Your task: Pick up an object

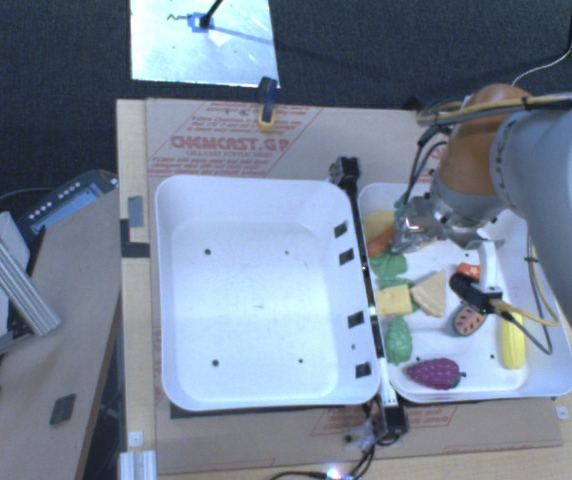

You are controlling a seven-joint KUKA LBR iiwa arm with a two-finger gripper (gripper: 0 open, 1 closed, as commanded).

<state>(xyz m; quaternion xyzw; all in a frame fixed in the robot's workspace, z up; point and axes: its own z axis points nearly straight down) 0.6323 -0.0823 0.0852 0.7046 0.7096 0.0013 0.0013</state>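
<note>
So I'm hovering my gripper (407, 236) over the right bin (556, 368), down at its left end. I'm not seeing enough to call its state. The green toy (389, 264) is sitting just below the tip, nearly touching, and the cheese wedge (394, 299) is lying a bit farther along.

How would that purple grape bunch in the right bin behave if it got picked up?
The purple grape bunch looks like moulded toy food, so probably stiff and light. Its bumpy, rounded surface might slip between fingers. It lies flat by the right bin rim, so rolling seems unlikely.
</note>
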